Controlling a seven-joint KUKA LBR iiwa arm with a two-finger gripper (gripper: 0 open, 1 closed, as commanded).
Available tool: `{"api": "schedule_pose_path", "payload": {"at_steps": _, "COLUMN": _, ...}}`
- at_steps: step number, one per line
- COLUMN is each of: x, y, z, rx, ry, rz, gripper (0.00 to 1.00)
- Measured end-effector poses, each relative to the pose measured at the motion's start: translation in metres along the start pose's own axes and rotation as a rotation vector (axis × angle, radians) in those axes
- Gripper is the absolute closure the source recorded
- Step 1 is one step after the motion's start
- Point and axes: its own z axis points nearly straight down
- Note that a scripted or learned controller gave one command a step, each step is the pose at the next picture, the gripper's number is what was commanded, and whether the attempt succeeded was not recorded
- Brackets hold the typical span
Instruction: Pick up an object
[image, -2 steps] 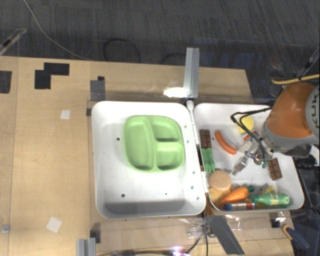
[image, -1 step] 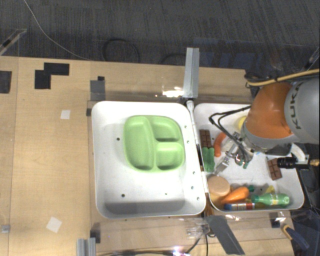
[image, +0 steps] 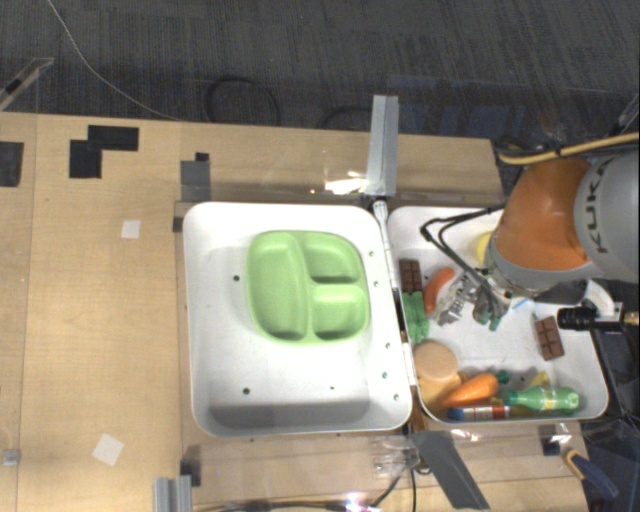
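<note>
My gripper (image: 473, 303) hangs over the middle of the right bin (image: 590, 395), its metal fingers pointing down-left; nothing shows between them. Just to its left lie a red-orange object (image: 437, 286), a brown chocolate bar (image: 410, 274) and a green item (image: 416, 322). Below it sit a tan round piece (image: 435, 362), an orange carrot (image: 470, 389), a green bottle (image: 540, 401) and a marker (image: 482, 412). Another brown bar (image: 547, 337) rests to the right of the gripper. A yellow object (image: 484, 246) peeks out under the arm.
The left bin (image: 220, 390) holds a light green divided tray (image: 306, 285). The arm's grey and orange body (image: 545, 225) covers the right bin's upper right part. A metal post (image: 382, 145) stands behind the bins.
</note>
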Motion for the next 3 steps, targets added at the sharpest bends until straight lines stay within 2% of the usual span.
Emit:
{"api": "schedule_pose_path", "payload": {"at_steps": 1, "x": 0.000, "y": 0.000, "z": 0.000, "rx": 0.000, "ry": 0.001, "rz": 0.000, "gripper": 0.00}}
{"api": "schedule_pose_path", "payload": {"at_steps": 2, "x": -0.009, "y": 0.002, "z": 0.014, "rx": 0.005, "ry": 0.011, "rz": 0.001, "gripper": 0.00}}
{"api": "schedule_pose_path", "payload": {"at_steps": 3, "x": -0.034, "y": 0.002, "z": 0.015, "rx": 0.005, "ry": 0.012, "rz": -0.019, "gripper": 0.00}}
